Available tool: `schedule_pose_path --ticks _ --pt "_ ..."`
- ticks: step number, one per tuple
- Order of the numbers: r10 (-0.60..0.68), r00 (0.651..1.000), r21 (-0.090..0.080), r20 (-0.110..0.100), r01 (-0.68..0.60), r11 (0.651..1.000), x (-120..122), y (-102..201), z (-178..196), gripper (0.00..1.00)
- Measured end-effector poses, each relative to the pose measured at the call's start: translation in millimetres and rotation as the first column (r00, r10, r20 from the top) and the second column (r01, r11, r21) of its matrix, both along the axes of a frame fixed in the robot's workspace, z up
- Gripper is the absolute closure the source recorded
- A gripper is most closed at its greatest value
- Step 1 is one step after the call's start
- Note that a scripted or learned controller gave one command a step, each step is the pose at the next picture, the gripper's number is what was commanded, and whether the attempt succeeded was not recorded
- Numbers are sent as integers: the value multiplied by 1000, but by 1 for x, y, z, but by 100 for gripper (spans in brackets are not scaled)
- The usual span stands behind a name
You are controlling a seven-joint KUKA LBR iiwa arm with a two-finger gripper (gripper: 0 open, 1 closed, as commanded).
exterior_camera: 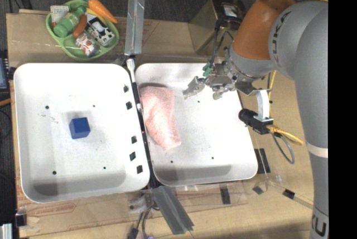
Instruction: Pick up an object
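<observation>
I see my two-finger gripper (pixel 204 88) hanging open and empty over the right white bin (pixel 234 161), the crumpled pink cloth (pixel 160 116) at its eight o'clock.

Two bins side by side. Cube (pixel 80 127) in left bin (pixel 33 176), mid-left. Cloth (pixel 160 116) in right bin (pixel 223 168), against left wall. Gripper (pixel 205 88) over right bin, upper middle, right of cloth. Bowl (pixel 71 48) behind left bin.
</observation>
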State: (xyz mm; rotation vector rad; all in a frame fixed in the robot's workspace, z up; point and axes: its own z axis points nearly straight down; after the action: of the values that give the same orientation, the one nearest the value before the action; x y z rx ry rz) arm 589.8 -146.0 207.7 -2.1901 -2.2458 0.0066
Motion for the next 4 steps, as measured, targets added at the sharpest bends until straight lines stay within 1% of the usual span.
schedule_pose_path --ticks 1,2,3,4 --pt "3 1000 0 4 -3 1000 47 41 -115 0" --pt "115 993 -1 7 -115 993 67 49 -114 0" --pt "76 997 0 3 -76 997 19 19 -116 0" --pt "104 995 0 2 -104 995 -23 38 -116 0"
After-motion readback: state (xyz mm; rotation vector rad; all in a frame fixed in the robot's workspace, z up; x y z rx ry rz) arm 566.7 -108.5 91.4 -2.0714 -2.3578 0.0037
